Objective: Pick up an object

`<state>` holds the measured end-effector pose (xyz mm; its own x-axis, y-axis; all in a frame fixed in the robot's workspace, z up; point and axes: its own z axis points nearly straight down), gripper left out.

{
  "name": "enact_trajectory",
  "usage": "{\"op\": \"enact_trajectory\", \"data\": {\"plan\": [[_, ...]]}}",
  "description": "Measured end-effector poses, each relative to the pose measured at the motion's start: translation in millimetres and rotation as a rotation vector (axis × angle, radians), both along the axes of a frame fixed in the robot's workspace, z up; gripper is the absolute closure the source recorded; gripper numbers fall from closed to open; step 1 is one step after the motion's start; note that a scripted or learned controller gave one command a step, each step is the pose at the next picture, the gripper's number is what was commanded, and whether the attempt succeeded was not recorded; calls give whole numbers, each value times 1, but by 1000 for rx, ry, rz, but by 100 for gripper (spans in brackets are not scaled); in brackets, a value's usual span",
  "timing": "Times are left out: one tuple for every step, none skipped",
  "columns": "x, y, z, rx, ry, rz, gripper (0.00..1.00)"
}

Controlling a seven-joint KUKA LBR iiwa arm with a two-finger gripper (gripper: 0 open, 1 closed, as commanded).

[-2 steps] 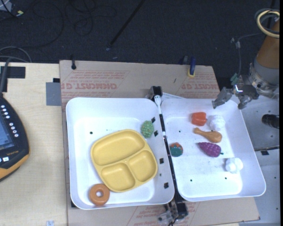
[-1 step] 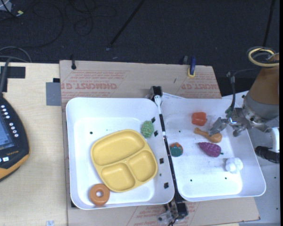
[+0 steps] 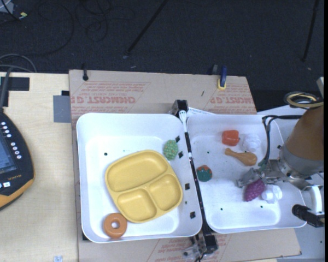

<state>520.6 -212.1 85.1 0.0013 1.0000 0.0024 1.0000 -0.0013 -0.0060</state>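
Bins side by side on a cardboard sheet [image 3: 153, 91] over the wooden bench [image 3: 38, 217]. Left bin [image 3: 93, 141] holds a yellow divided tray [image 3: 144, 185], tilted, taking up most of the floor. Orange ring [image 3: 115, 225] sits just off the tray's lower left corner, near the bin's front wall. Green knobbly ball [image 3: 170, 149] sits at the tray's upper right edge, close to the divider between the bins.

Right bin [image 3: 229, 222] holds the smaller stuff. Red block [image 3: 230, 138] near the back, white crumpled lump [image 3: 252, 143] just beside it on the right. Tan drumstick-shaped piece [image 3: 241, 156] lies below those two, slanted. Small teal and red ball [image 3: 204, 173] sits alone near the divider, well apart from the rest. Purple grape bunch [image 3: 255, 190] lies toward the right side, with a white piece [image 3: 271, 195] touching it on the right.

Arm [image 3: 309, 141] comes in from the right, orange band showing over the bin's right edge. Gripper [image 3: 257, 177] is low in the right bin, right above the grape bunch and just under the drumstick piece. Metal finger parts splay leftward but cannot tell if they are apart or together, and cannot tell if anything is clamped between them.

Black handheld controller [image 3: 5, 157] with a screen rests on the bench at far left.
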Motion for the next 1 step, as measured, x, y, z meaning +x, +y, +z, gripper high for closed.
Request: {"op": "enact_trajectory", "data": {"plan": [[2,-4,13,-1,-4,-7,100]]}}
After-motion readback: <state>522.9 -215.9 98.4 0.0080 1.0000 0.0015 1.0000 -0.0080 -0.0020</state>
